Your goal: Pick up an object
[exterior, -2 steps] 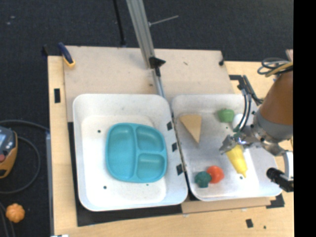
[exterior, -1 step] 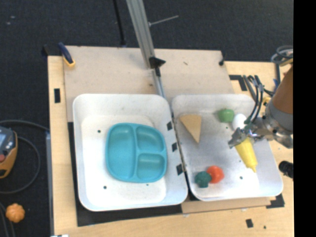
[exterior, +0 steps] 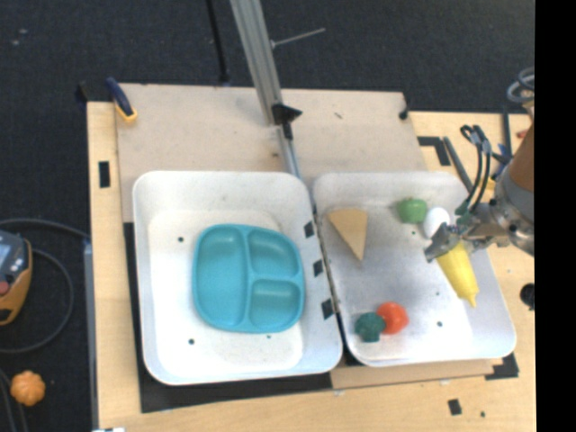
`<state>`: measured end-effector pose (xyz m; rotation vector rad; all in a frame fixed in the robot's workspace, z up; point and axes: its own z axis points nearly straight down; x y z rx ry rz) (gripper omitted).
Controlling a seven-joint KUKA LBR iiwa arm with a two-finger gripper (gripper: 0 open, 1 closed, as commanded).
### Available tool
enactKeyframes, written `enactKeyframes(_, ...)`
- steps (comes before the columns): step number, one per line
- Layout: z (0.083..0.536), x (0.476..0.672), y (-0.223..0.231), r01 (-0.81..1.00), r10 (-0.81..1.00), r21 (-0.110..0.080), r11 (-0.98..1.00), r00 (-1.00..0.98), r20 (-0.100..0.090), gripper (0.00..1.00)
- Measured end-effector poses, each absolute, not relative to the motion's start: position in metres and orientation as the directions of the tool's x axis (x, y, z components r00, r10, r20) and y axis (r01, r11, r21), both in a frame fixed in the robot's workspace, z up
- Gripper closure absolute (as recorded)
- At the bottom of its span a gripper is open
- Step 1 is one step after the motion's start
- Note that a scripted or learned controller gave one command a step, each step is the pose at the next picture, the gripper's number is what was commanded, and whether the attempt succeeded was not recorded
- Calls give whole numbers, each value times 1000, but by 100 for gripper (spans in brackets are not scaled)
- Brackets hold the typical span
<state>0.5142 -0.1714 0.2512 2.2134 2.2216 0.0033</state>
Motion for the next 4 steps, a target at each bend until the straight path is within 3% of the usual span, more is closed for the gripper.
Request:
enactKeyframes(2, 250, 542, -70, 1000, 1000, 3, 8, -8, 0, 100)
enactKeyframes(4, 244, 553, 32, 1000, 1000, -2, 7, -7, 1, 100)
